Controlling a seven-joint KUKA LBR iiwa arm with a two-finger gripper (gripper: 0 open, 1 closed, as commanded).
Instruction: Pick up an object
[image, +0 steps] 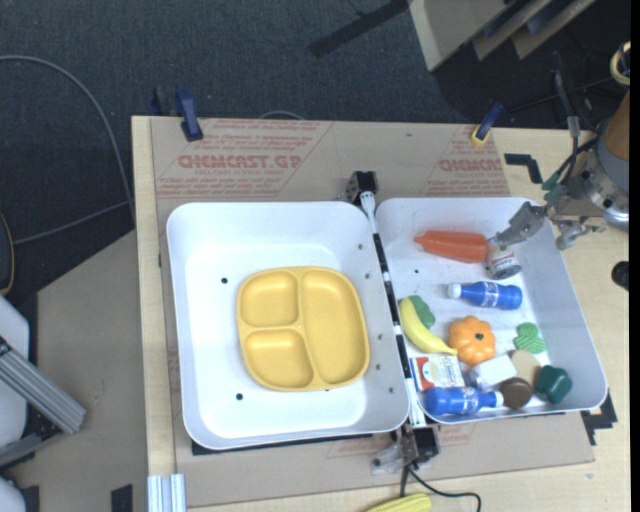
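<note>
Holding a yellow tray (300, 328) in the left bin (200, 300), toys in the right bin (580, 330), pincer (503, 262) hovering beside the carrot (452, 245), grip unreadable.

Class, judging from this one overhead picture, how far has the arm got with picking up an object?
Done: the claw has reached the right bin, low beside the orange carrot. In hand: nothing visibly gripped. Left: grasping and lifting; the carrot, blue bottle, banana and pumpkin all lie in the bin.
</note>
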